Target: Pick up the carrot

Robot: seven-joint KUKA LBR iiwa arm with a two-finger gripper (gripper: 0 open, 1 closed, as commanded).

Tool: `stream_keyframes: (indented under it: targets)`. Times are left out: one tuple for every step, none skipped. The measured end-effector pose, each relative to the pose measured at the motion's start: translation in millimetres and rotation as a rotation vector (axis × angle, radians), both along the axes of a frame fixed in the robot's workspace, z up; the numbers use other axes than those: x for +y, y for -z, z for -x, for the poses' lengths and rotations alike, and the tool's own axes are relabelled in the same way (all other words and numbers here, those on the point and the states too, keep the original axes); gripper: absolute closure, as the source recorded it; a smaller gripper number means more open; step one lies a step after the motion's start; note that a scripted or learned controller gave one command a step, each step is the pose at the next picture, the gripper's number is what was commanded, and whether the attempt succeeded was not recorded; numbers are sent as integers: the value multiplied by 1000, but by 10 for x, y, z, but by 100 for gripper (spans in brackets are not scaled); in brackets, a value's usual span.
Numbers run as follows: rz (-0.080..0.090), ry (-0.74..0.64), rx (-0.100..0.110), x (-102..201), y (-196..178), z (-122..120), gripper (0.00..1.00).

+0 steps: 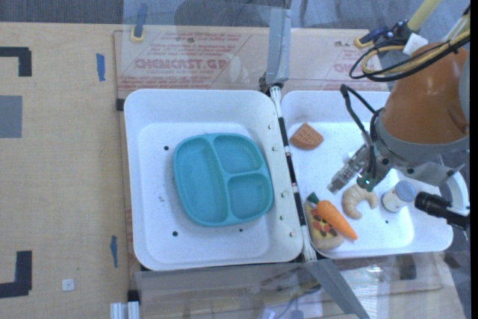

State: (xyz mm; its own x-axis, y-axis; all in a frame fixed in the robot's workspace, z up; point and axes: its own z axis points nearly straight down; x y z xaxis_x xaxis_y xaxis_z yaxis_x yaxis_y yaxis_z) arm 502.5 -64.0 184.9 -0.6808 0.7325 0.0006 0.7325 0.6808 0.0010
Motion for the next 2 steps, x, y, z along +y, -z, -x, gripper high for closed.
stream_keyframes:
  targets:
    - [0,109,2,556,6,232,100]
    - [2,609,-1,295,8,26,100]
